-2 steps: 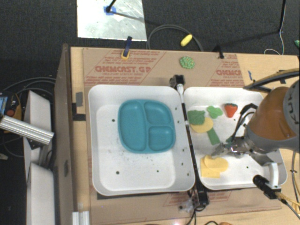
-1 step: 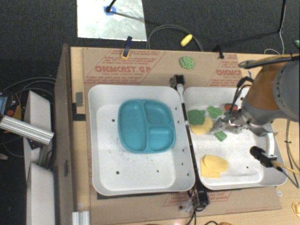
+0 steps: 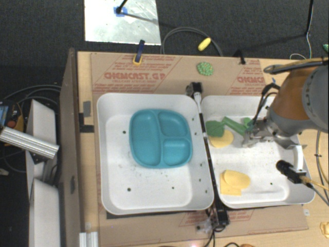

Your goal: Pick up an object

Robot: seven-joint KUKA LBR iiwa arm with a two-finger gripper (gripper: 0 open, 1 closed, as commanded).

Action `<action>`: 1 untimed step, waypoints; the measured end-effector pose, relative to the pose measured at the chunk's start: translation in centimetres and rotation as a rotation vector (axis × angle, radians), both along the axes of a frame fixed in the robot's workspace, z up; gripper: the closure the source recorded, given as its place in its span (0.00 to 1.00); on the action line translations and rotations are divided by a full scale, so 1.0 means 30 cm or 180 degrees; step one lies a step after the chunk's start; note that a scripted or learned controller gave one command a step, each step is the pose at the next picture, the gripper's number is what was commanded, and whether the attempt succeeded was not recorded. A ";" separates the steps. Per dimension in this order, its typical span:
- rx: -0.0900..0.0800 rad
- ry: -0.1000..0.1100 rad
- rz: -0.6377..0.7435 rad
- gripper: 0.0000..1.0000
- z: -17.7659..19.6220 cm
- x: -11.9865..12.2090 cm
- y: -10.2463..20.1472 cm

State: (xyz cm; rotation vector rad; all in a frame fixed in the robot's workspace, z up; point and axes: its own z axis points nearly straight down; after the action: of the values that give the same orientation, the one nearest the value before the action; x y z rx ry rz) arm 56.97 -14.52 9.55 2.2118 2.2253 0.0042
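The right bin holds a green piece with a long handle that runs toward the gripper. Beside it lies a pale yellow round piece, and a larger yellow piece sits near the bin's front. My gripper is low in the right bin, at the right end of the green handle. The wrist hides where the two meet. In the left bin a blue divided plate lies flat.
A ridge runs between the two bins. On the cardboard behind the bins are a small green dotted disc and a yellow plug. The arm's grey and orange body hangs over the right bin's far right side.
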 end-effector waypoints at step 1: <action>-0.0005 -0.0021 -0.0003 1.00 0.414 -0.015 0.011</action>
State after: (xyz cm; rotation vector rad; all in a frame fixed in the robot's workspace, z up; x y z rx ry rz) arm 56.53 -14.20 21.97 2.2089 2.2202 0.0097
